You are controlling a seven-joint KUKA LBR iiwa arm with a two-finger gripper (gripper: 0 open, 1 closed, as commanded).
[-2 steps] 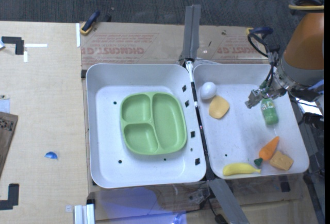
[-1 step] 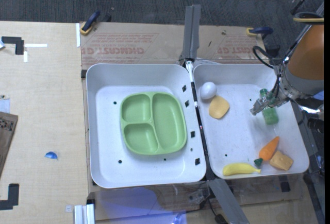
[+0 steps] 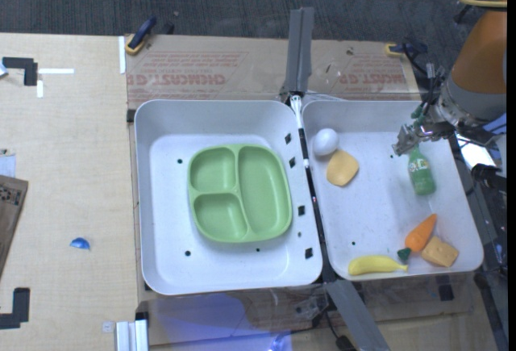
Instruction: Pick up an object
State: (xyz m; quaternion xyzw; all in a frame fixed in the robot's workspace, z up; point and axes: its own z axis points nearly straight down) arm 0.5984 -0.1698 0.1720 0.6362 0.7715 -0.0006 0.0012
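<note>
camera view | gripper is being positioned at right bin far right edge, directly over green bottle top | bottle's long axis is being seen running far-to-near, body extending nearward from gripper | finger state cannot be told

The arm reaches in from the right. Its gripper points down at the far right.
</note>
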